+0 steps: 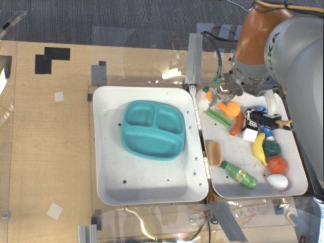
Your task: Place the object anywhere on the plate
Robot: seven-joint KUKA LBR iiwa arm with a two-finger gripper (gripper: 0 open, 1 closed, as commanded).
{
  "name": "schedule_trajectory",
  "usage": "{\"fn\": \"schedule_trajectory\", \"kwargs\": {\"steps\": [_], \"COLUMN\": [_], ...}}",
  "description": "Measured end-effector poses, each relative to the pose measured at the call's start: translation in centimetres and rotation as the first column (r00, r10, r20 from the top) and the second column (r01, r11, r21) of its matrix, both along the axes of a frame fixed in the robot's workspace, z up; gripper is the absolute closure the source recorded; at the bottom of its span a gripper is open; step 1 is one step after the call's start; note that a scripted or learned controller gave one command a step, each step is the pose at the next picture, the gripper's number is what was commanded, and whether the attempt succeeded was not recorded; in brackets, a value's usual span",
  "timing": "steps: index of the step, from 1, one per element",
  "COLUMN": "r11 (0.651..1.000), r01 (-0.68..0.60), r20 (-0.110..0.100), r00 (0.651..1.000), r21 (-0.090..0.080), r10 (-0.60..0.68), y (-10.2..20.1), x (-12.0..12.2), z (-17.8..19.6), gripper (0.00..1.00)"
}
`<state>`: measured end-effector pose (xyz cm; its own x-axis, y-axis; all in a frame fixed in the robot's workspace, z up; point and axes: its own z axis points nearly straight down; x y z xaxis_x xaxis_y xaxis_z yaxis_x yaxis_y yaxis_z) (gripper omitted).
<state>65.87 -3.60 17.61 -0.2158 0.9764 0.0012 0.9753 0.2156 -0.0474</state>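
Well, the gripper [221,92] hangs over an orange fruit [231,109] — finger state unreadable — plate [152,129] bare.

A teal plate [153,129] is seen in a white bin [109,186]; a yellow banana [259,149], red tomato [277,165], and green bottle [239,174] are shown at right.
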Motion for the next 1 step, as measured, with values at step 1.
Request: {"fn": "schedule_trajectory", "kwargs": {"steps": [1], "r11": [0.947], "r01": [0.321], "r20": [0.047], "r00": [0.946], "r21": [0.012], "r10": [-0.321], "y": [8.83], "x": [-2.53], "z": [0.85], "gripper": [1.0]}}
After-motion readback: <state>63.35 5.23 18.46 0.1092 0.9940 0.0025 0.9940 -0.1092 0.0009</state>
